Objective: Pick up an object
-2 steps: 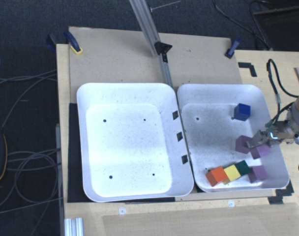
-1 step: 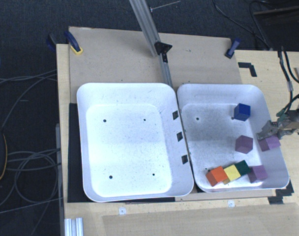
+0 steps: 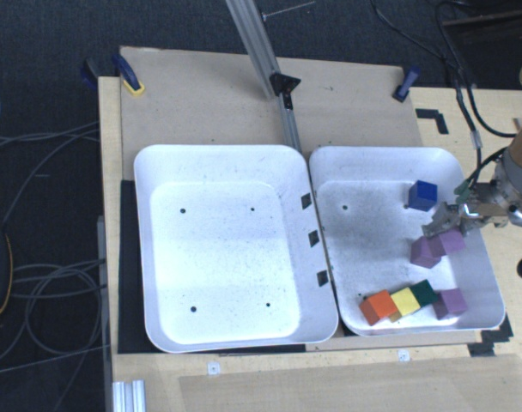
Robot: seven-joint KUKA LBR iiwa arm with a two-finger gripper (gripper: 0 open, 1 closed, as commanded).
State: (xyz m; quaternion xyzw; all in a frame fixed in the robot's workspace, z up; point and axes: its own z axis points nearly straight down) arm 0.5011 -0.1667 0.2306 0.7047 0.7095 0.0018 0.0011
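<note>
Down on the desk (image 3: 244, 84) we see two white bins side by side. We find every block in the right bin (image 3: 364, 230). A blue cube (image 3: 422, 195) sits near its far right corner. Two purple blocks (image 3: 437, 247) lie touching each other by the right wall, matte lilac with soft edges, the lower one a plain cube, the upper one partly hidden by the tool. Along the near rim we see a row: an orange block (image 3: 380, 305), a yellow block (image 3: 406, 300), a dark green block (image 3: 424, 293) and another purple cube (image 3: 451, 302), each touching or just beside the next.

We see the arm (image 3: 512, 183) reach in from the right, its pincer (image 3: 450, 221) low over the purple pair, one finger pointing down toward them. We cannot tell how its fingers are set, nor whether it touches the blocks.

The left bin (image 3: 158, 178) has a speckled white floor with four dark dots.
</note>
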